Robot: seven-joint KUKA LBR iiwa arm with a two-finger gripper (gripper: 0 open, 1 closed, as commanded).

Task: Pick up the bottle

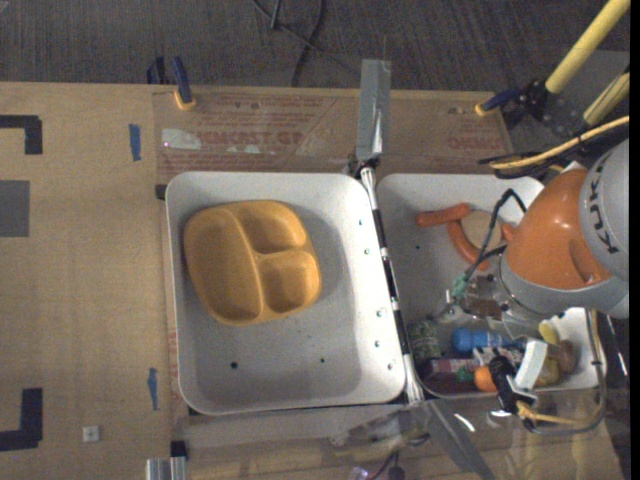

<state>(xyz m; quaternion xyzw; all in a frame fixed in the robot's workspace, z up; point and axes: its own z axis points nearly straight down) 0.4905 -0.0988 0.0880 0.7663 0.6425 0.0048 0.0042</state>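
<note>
A small bottle with a blue body and a pale end lies on its side near the front of the right bin, among other small items. The arm's orange band hangs over the bin's right half. My gripper sits below it, just above and slightly behind the bottle, with most of it hidden by the wrist. Nothing can be seen held in it.
A yellow divided plate lies in the left bin. Around the bottle are an orange curved piece, a dark green object, a yellow item and a dark red strip. Clamps and yellow bars stand at the back right.
</note>
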